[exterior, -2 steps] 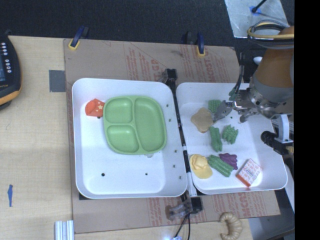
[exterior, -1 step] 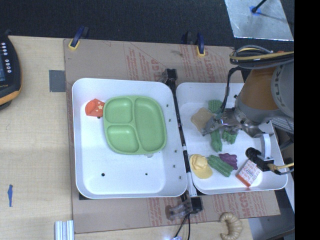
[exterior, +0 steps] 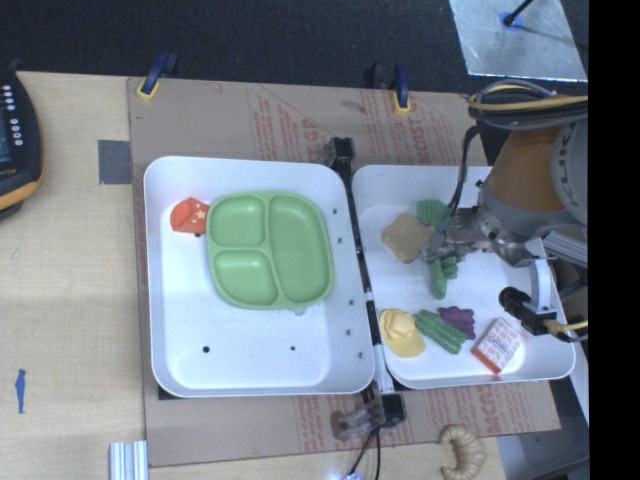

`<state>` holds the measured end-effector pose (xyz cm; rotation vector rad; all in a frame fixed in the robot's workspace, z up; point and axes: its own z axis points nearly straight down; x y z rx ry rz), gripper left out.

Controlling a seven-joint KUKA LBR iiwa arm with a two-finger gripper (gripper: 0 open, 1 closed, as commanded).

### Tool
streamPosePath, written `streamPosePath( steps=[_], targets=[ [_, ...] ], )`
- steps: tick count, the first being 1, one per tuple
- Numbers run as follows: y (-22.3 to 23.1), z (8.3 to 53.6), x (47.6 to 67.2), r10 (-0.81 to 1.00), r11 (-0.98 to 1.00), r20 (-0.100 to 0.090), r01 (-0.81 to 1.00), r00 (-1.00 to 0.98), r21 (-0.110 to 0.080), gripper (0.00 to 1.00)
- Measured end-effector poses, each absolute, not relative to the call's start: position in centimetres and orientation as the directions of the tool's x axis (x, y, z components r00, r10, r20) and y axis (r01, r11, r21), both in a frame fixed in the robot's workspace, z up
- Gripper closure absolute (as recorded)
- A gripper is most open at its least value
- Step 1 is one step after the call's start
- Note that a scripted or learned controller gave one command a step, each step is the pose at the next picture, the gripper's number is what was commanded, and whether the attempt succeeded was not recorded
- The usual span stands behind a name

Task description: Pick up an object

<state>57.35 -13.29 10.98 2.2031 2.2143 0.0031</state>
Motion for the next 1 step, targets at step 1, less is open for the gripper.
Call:
streamPosePath(
  steps=[1],
  targets=[
    [-4.67, 19.78, 61.41, 1.0, 0.013, 0.003, 1.0, -0.013, 0.009, 1.0]
  ],
)
